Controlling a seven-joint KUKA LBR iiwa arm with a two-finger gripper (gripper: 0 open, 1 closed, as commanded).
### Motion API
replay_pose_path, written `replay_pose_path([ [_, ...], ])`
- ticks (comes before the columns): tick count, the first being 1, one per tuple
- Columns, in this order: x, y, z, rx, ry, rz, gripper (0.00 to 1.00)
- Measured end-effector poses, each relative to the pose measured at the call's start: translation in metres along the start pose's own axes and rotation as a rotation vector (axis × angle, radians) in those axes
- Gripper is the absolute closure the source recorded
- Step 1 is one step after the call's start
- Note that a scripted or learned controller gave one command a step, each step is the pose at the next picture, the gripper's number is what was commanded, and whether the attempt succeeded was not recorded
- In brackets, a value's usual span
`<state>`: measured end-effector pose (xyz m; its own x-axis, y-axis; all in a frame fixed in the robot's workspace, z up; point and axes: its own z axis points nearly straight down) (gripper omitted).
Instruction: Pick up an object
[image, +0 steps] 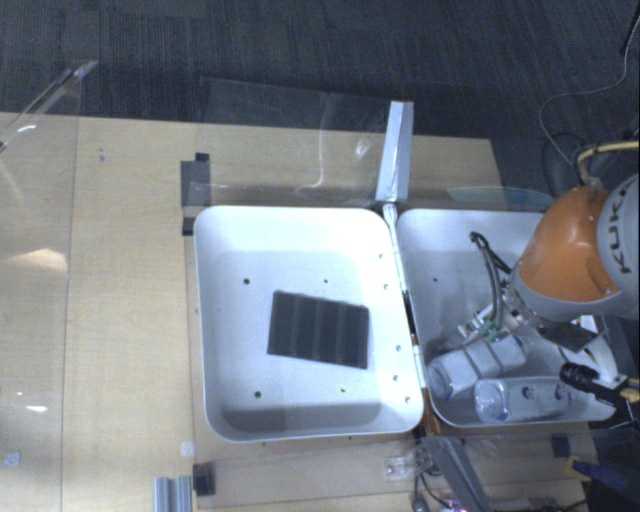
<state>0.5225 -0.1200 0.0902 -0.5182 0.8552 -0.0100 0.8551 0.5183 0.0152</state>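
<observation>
A dark ribbed rectangular pad (318, 328) lies flat in the middle of the left bin (290, 216). In the right bin (440, 240) a clear plastic bottle (505, 397) lies on its side along the front wall. A pale grey cylindrical object (452, 372) rests just left of it. My gripper (483, 333) is low inside the right bin, just above and behind these two items, below the orange band (565, 255) of the arm. Cables and the wrist hide its tip.
A clear plastic sheet and an upright metal strip (396, 150) stand behind the bins. The divider between the bins (405, 300) runs close to the left of the gripper. Black cables (590, 380) trail at the right bin's front right corner.
</observation>
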Motion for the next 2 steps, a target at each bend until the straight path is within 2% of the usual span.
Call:
replay_pose_path([
  [1, -0.004, 0.066, 0.002, 0.003, 0.003, -0.083, 0.00],
  [2, -0.005, 0.069, -0.011, -0.005, 0.000, -0.085, 1.00],
])
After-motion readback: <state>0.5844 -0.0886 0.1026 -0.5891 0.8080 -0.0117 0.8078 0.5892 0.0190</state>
